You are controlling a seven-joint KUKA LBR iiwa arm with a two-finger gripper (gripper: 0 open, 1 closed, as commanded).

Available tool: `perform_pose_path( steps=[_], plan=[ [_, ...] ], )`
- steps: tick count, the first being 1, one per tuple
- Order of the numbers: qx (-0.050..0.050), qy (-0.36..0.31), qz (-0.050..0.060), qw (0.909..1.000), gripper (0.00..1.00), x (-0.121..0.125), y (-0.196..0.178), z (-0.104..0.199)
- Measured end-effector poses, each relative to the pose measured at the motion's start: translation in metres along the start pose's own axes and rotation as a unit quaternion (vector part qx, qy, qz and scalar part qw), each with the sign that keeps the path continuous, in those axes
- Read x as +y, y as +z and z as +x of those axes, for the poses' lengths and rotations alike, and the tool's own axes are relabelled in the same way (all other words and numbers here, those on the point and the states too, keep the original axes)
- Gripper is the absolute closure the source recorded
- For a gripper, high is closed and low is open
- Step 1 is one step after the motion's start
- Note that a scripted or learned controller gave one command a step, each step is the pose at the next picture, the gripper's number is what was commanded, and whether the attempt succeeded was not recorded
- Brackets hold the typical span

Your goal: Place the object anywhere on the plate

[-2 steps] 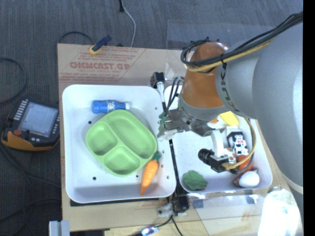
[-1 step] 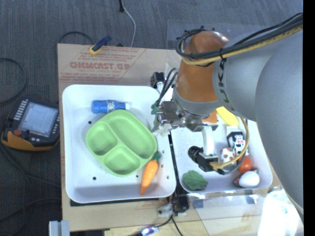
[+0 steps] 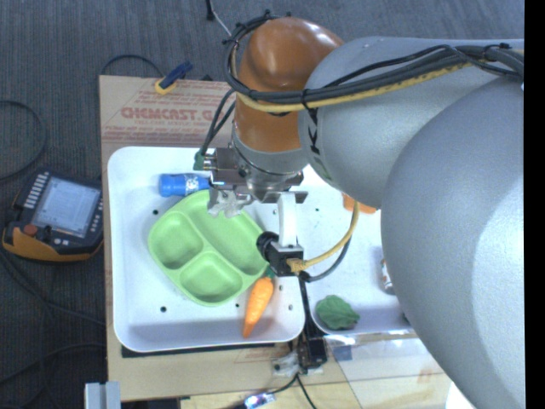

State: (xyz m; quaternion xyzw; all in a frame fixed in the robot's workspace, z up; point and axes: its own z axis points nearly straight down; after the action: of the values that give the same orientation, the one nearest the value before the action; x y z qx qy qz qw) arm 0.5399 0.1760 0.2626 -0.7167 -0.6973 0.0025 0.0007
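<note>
Two shallow white bins are seen side by side: the left white bin [image 3: 128,313] and the right white bin [image 3: 375,313], the latter largely covered by the grey arm. One light green plastic plate with three compartments [image 3: 183,241] lies tilted in the middle of the left bin. One blue cylindrical can [image 3: 180,183] lies on its side at the far side of the left bin, just beyond the plate's far edge. One orange toy carrot with a green top [image 3: 258,303] lies near the bin's near right corner, just beside the plate's near right edge and not on it. One dark green leafy lump [image 3: 338,312] rests in the right bin near its left wall. One orange and grey handheld control pendant with a screen [image 3: 53,216] is seen on the floor to the left of the bench. The two-finger gripper [image 3: 226,204] is held over the far right part of the plate; whether it is apart or together cannot be told, and nothing can be made out in its grasp.
</note>
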Motion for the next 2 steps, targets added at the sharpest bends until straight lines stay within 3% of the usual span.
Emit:
perform_pose_path(
  steps=[1, 2],
  plan=[
    [-0.002, 0.002, 0.001, 1.0, 0.0, 0.0004, 0.0009, -0.0034],
    [-0.005, 0.0, 0.004, 1.0, 1.0, 0.0011, -0.0047, -0.0025]
  ],
)
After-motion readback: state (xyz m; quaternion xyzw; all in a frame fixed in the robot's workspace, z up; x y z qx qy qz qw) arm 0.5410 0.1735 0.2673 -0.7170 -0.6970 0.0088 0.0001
